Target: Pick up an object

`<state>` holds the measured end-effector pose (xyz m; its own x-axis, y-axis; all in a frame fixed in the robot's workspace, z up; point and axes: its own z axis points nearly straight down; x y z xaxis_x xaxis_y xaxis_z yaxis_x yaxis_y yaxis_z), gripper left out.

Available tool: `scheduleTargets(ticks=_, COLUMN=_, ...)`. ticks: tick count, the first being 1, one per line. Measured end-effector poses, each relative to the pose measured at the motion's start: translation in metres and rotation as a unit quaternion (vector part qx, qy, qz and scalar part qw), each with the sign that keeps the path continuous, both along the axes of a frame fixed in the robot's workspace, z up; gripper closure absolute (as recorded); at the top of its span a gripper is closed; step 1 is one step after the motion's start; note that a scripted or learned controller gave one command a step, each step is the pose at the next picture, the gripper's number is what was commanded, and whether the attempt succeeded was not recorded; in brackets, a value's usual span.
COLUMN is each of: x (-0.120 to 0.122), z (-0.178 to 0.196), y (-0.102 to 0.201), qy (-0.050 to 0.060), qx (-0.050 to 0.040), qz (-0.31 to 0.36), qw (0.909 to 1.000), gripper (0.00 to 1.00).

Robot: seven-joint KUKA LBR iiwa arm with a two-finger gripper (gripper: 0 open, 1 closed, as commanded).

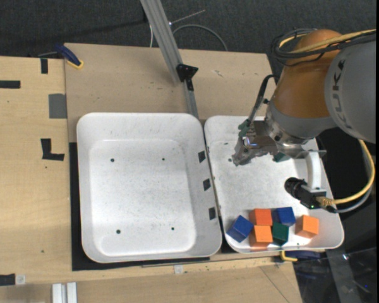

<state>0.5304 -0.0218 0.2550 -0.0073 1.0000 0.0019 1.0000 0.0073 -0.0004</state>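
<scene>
The grey arm's two-finger gripper (242, 156) is hovering over the right shallow white bin (226, 188), toward its twelve o'clock end; whether it is open or closed cannot be told. Small blue, orange and green blocks (273, 225) are clustering near the bin's six o'clock edge, well apart from the gripper.

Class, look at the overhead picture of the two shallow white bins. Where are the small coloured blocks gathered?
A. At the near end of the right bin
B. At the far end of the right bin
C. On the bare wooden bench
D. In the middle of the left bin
A: the small coloured blocks, blue, orange and green, cluster along the near edge of the right shallow white bin, nearer the camera than the claw.
</scene>
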Motion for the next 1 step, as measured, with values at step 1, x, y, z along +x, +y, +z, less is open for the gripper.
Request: scheduleTargets(ticks=1, x=-0.0023, z=-0.0178, y=0.058, qy=0.002, qx=-0.0004, qz=0.0, qw=1.0, gripper=1.0)
